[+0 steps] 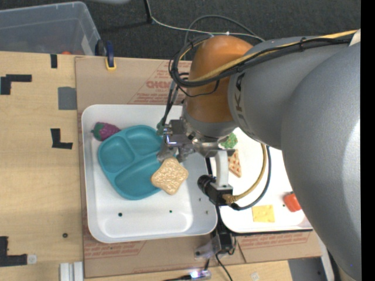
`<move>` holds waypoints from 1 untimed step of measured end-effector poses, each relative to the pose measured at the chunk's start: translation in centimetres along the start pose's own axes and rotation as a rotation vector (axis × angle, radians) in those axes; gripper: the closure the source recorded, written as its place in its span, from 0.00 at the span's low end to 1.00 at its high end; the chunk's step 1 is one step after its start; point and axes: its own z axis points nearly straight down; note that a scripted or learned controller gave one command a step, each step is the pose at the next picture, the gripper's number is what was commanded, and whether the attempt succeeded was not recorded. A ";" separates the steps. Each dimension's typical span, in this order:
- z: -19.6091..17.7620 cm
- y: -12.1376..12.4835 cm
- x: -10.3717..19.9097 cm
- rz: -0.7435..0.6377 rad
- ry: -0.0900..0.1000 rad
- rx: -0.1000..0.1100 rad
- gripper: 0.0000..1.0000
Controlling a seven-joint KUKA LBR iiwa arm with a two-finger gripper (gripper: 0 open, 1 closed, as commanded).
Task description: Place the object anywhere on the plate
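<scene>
teal plastic plate w/ three compartments (126,160) lies in the left shallow white bin (140,221), toward that bin's far-left part. tan round cracker w/ dotted, waffle-like face (170,176) sits at the plate's near-right rim, partly on the plate and partly over the bin floor, tilted a bit. purple-and-green toy piece, looks like a small fruit or veg (105,131), lies in the bin's far-left corner, just beside the plate's far rim.

grey arm w/ orange band (214,78) comes in from the table's right edge and covers much of the right shallow white bin (275,224). its tool (174,144) hangs over the plate's right rim, just above the cracker; can't tell if it's apart or together, the wrist hides it. nothing seen clamped in it.

in the right bin: small orange triangular pizza-like piece (235,165) near the bin's left wall, a green bit (230,140) just behind it, mostly hidden by the arm, a flat yellow square w/ dots (263,213) near the near edge, and an orange block (292,202) toward the right, partly under the arm.

both bins rest on brown cardboard (132,84) on the wooden table (35,174). a clear plastic tub (47,28) stands at the table's far-left corner.
</scene>
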 end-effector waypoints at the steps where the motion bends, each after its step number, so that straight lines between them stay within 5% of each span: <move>1: 2.1 -0.4 4.1 0.002 -0.002 0.003 1.00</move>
